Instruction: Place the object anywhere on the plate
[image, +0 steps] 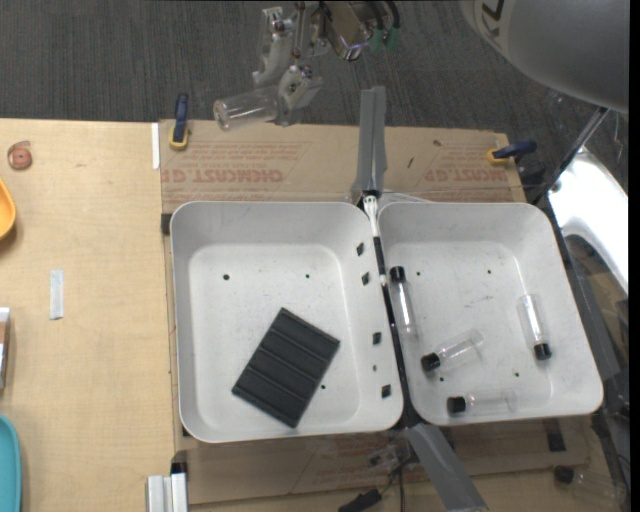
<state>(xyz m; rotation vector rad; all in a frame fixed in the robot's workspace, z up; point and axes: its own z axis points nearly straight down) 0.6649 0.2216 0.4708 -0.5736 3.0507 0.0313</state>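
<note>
A light wooden bench under brown cardboard stands on dark grey carpet.

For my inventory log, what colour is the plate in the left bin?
Black, with ridges; the plate shows best in the camera view.

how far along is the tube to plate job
Done: the gripper is up above the bins with a clear tube at its fingers, apparently picked. In hand: carrying it. Left: setting it on the dark ribbed plate in the left bin. Four tubes remain in the right bin.
</note>
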